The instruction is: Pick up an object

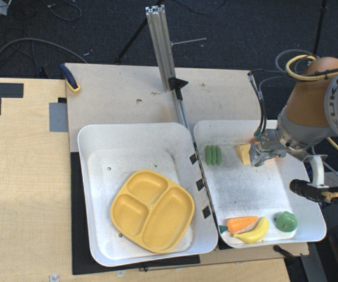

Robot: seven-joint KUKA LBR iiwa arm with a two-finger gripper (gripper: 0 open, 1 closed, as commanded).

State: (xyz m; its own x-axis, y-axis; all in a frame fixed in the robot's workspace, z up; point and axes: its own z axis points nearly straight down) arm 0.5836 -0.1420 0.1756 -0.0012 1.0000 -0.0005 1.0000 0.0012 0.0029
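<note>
We note the gripper (pixel 258 155) low in the right bin (pixel 248 184), just beside a yellow block (pixel 243 153), its grasp state we cannot tell, green pod (pixel 213 155) nearby.

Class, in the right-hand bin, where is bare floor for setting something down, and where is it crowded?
Free: the bin's middle, between the green ridged pod and the orange carrot. Crowded: the near edge with carrot, yellow banana and green round fruit, and around the gripper.
</note>
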